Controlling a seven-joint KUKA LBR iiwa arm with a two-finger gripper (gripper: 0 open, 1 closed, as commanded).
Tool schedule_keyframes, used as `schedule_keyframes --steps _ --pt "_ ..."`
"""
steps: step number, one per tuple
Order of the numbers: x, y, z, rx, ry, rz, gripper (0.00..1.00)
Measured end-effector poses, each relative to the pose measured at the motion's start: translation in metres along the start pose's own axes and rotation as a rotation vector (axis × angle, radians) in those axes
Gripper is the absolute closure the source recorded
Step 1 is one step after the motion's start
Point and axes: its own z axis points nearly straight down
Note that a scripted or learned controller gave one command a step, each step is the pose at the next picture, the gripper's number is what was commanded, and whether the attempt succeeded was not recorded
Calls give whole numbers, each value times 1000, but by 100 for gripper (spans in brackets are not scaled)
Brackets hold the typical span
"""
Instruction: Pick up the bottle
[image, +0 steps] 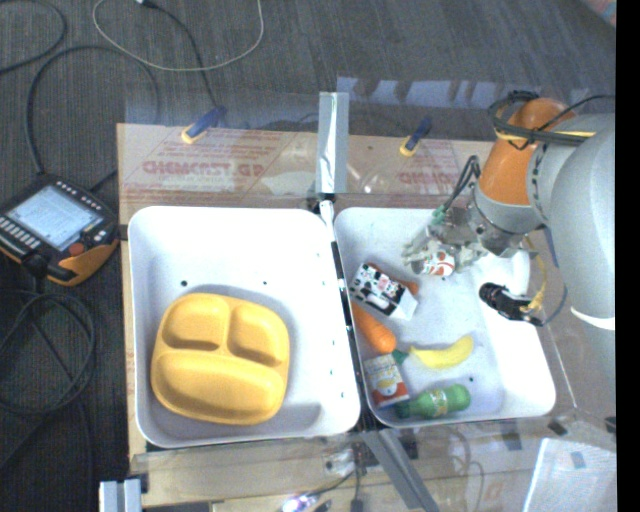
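A green bottle with a yellow-green label lies on its side along the front wall of the right bin. Just left of it lies a smaller red-labelled bottle with a green cap. My gripper hangs over the far part of the right bin, well behind both bottles, below the arm's orange band. Right under it sits a small white and red object; whether the gripper touches it is unclear.
In the right bin also lie a black and white carton, a carrot and a banana. A yellow compartment tray sits in the left bin. A black cable end hangs near the right wall.
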Motion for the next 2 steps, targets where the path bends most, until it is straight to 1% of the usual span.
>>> schedule_keyframes --steps 1,2 --pt "1 1 -10 -2 -2 -2 100" --pt "68 -26 -137 17 0 88 100"
